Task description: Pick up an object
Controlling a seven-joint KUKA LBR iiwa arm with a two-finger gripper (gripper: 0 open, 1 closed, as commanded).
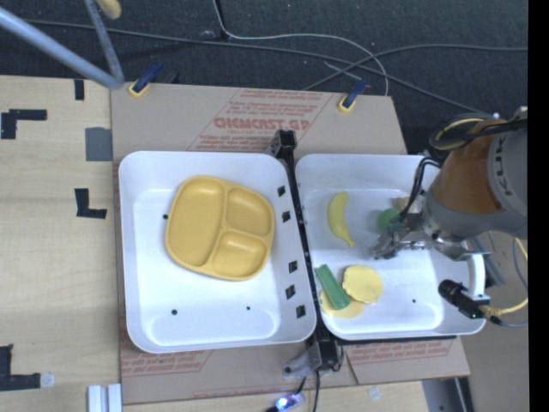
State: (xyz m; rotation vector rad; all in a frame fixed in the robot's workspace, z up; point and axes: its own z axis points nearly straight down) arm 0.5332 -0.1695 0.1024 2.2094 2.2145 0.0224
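A small green object [389, 220] is lying in the right bin [429, 316] just beside the tool [390, 240], which is hanging low over it, its state impossible to tell, and risking a miss by pushing the piece away.

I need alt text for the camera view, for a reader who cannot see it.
A grey arm reaches from the right into the right bin, its hand low beside a green thing, near a banana, a green pod and yellow pieces. The left bin holds a yellow divided plate.
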